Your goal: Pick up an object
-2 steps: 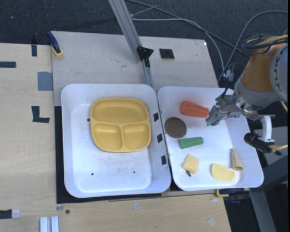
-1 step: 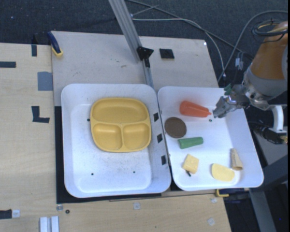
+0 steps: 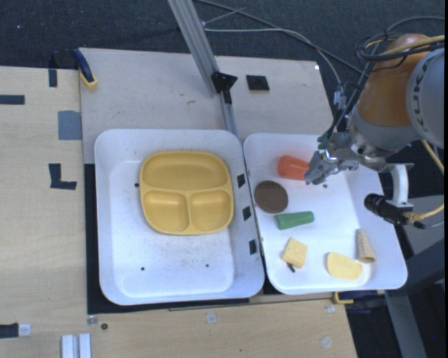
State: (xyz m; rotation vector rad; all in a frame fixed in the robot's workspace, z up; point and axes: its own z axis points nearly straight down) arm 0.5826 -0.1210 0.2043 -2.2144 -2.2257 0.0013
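Camera view: two white bins. Left bin has one yellow divided plate. Right bin has six items: orange piece, brown disc, green cylinder, yellow cube, yellow slice, tan wedge. Gripper beside the orange piece's right end; claw state: cannot tell.

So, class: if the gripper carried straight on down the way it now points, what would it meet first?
Most likely the orange object: the gripper hangs just beside its right end. Depth is unclear from above, so it might instead land on the right bin's bare floor beside it.
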